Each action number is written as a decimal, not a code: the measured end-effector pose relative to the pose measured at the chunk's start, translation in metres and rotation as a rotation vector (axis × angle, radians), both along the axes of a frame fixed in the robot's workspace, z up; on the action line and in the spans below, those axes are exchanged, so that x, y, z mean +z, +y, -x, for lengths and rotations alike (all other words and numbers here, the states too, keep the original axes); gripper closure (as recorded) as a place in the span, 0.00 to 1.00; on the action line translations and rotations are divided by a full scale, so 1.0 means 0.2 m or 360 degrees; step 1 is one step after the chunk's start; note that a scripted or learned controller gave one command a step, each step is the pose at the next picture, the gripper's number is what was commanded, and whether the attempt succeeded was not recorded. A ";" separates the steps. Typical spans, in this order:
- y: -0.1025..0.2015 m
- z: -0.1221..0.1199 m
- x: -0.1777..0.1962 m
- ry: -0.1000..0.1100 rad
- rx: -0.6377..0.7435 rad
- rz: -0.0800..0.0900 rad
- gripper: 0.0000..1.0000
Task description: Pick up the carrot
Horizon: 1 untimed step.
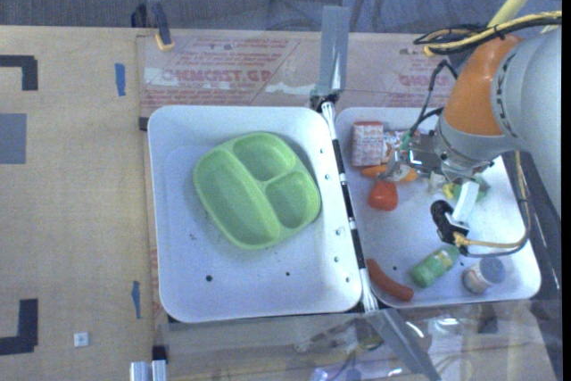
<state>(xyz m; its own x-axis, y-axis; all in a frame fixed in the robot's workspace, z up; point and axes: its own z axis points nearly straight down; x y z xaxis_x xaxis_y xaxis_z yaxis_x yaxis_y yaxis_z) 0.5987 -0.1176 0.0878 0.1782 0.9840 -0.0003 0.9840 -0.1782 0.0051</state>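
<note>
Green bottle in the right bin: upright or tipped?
Tipped. The green bottle lies on its side on the right bin floor, between the red sausage and a small jar.

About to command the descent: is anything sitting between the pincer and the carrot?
The carrot is a small orange piece showing at the arm's wrist in the right bin, boxed in by the printed packet above and the red tomato below. The arm hides the pincer, so the final gap cannot be judged.

Green divided plate [257, 189] in left bin [169, 219]; gripper [419, 158] over carrot [397, 171] in right bin [526, 277].
</note>
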 end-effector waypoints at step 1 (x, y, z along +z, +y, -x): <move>-0.01 0.00 0.04 0.0001 0.0001 0.0010 1.00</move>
<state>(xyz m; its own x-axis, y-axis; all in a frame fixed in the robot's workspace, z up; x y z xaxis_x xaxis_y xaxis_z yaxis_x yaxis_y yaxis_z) 0.5984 -0.1193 0.0964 0.1773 0.9841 -0.0068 0.9841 -0.1773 0.0054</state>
